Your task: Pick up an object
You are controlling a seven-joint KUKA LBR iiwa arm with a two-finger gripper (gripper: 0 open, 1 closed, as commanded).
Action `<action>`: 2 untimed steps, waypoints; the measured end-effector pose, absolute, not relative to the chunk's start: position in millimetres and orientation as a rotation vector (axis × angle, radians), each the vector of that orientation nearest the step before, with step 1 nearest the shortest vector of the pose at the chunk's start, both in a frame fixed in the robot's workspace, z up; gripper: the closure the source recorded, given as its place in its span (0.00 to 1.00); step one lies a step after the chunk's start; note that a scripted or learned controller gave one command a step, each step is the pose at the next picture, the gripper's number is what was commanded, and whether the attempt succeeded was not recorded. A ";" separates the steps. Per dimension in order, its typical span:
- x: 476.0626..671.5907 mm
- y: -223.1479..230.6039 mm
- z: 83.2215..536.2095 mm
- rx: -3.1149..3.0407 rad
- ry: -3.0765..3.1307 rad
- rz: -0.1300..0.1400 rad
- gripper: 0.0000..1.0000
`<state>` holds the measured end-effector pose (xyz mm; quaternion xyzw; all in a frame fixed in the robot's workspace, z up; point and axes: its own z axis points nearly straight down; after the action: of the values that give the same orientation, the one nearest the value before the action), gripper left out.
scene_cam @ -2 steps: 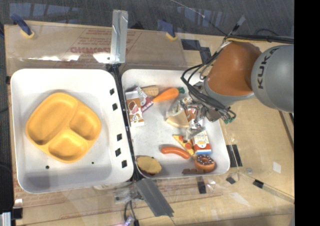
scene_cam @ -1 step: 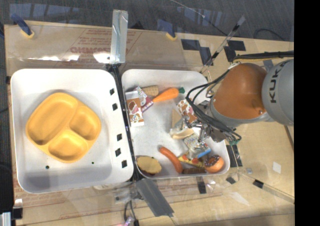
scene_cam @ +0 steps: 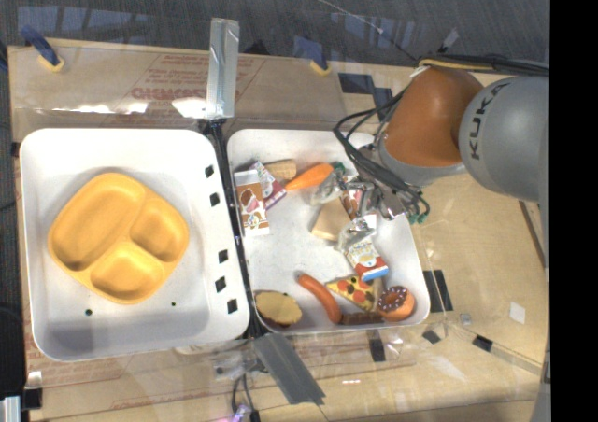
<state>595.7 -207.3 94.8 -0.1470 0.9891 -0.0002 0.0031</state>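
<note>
Pincer (scene_cam: 360, 198) hangs low over the right-hand bin (scene_cam: 411, 252), near its upper right part, at the end of the grey arm (scene_cam: 509, 135) that reaches in from the right with its orange band (scene_cam: 425, 121) above the wrist. We cannot tell how the pincer is set or whether it has hold of anything; cables and shiny clutter blur together beneath it.

We judge the nearest candidates to be a crinkled silver wrapper (scene_cam: 360, 247) just below the pincer and a pale wedge (scene_cam: 324, 221) just to its left. An orange carrot (scene_cam: 308, 177) lies a little further left, its long axis running left to right with a slight upward tilt toward the pincer.

Further down the bin sit a red sausage (scene_cam: 320, 297), a pizza slice (scene_cam: 353, 289) and a doughnut (scene_cam: 396, 302), crowded against the lower rim. A small printed carton (scene_cam: 250, 205) rests near the divider.

Open floor shows in the bin's middle left, so we reckon there is room to move that way. The right wall stands close by the pincer. The left bin (scene_cam: 37, 252) carries a yellow divided tray (scene_cam: 120, 235).
</note>
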 end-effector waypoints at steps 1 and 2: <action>597.7 -205.4 106.6 -0.468 3.096 -0.001 1.00; 649.8 -154.0 201.8 -0.324 3.115 -0.004 1.00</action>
<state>649.8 -154.0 201.8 -0.1035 0.9946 -0.0011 0.0051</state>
